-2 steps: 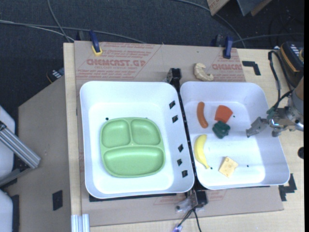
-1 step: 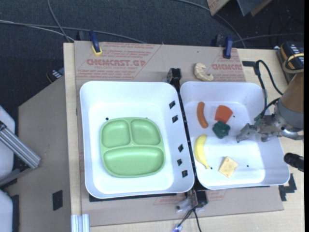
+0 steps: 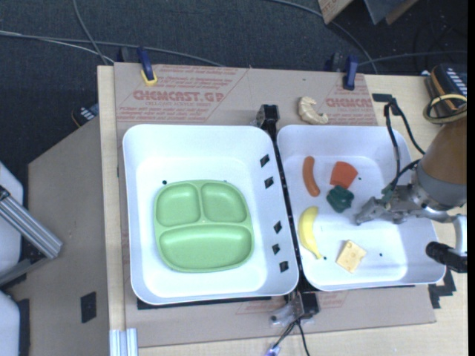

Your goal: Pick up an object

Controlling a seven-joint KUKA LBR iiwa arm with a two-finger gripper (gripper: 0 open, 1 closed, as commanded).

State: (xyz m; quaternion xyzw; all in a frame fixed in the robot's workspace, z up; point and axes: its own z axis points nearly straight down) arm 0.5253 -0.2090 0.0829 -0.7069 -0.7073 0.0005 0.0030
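The arm comes in from three o'clock over the right bin [image 3: 415,273], and the gripper [image 3: 365,215] hangs low above the bin floor. Its fingers [image 3: 369,212] look spread a little, with nothing between them, though at this slant I would not swear to how wide the gap is.

The nearest candidate is the dark green block [image 3: 341,198], lying at about ten o'clock from the fingertips, just beside them but apart. Behind it, touching or nearly so, sits the orange block [image 3: 343,173]. The red sausage [image 3: 311,176] lies farther toward nine o'clock, the banana [image 3: 308,232] along the bin's left wall at about eight, and the yellow cheese wedge [image 3: 351,256] at about six, near but not touching.

To do this well, I would judge the gripper needs to slide toward ten o'clock until the green block sits squarely between the fingers, drop fully, then close. The risk is clipping the orange block or pushing the green one away.

The green divided plate [image 3: 204,225] lies in the left bin [image 3: 141,199].
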